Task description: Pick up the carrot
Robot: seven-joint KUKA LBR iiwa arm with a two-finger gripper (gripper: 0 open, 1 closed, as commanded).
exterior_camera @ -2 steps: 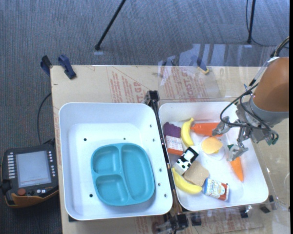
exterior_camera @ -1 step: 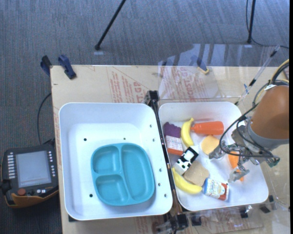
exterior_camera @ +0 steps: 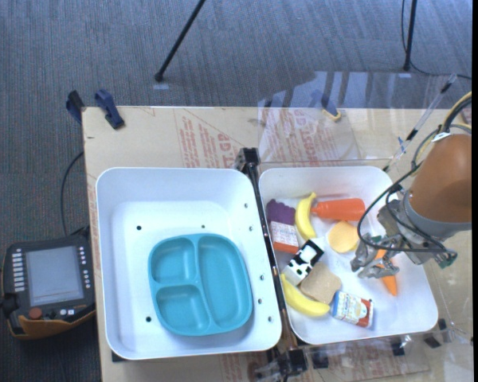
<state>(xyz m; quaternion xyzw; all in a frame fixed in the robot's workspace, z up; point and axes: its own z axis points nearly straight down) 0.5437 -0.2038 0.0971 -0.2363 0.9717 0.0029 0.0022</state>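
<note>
- My gripper (exterior_camera: 372,263) hangs low in the right bin (exterior_camera: 424,313), toward its right half, with my grey arm and its orange band entering from the right edge.
- The carrot (exterior_camera: 389,282) lies on the bin floor right under my fingertips, a small orange wedge poking out below and right of them; I cannot tell whether my fingers are spread or closed, or whether they touch it.
- Open white floor lies to the right of and below the carrot, up to the bin's right and near walls.
- To my left the bin is crowded: a yellow disc (exterior_camera: 343,236) just beside my gripper, an orange block (exterior_camera: 340,208) and a banana (exterior_camera: 304,216) farther back, and a slice of bread (exterior_camera: 322,283), a second banana (exterior_camera: 303,302) and a small packet (exterior_camera: 353,308) nearer the front.
- The left bin (exterior_camera: 115,213) holds a blue divided plate (exterior_camera: 200,282), well apart from me.
- Both bins sit on a brown board (exterior_camera: 183,138) over dark carpet; a handheld control pad (exterior_camera: 48,281) lies at the far left.
</note>
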